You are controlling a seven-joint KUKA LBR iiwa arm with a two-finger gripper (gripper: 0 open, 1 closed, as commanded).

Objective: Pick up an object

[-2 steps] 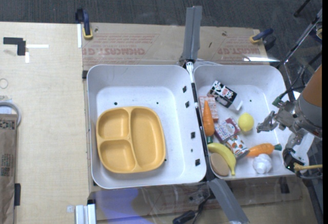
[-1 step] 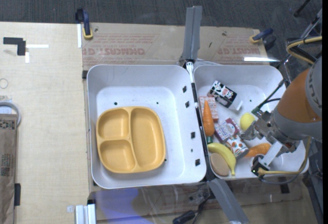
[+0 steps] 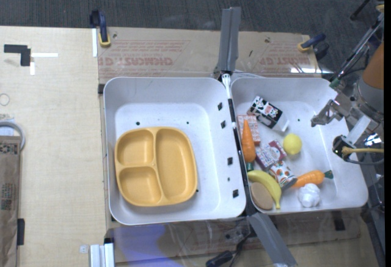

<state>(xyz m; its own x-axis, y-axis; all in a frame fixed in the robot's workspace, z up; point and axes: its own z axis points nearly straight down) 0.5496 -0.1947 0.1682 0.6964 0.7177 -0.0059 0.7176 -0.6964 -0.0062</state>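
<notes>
The right bin [image 3: 342, 201] holds several small things: a black-and-white carton [image 3: 267, 111], a lemon [image 3: 292, 143], an upright carrot [image 3: 248, 140], a second carrot [image 3: 308, 178], a banana [image 3: 267, 183], a white garlic bulb [image 3: 308, 195] and printed packets [image 3: 270, 154]. My gripper [image 3: 324, 117] hangs over the bin's right side. It is to the right of the lemon, apart from it, and I see nothing held in it.
A yellow three-compartment plate [image 3: 156, 165] lies in the left bin [image 3: 119, 98]. A brown round piece [image 3: 263, 198] sits under the banana. A grey divider post [image 3: 229, 40] rises between the bins. Clamps [image 3: 308, 44] stand behind the right bin on the cardboard.
</notes>
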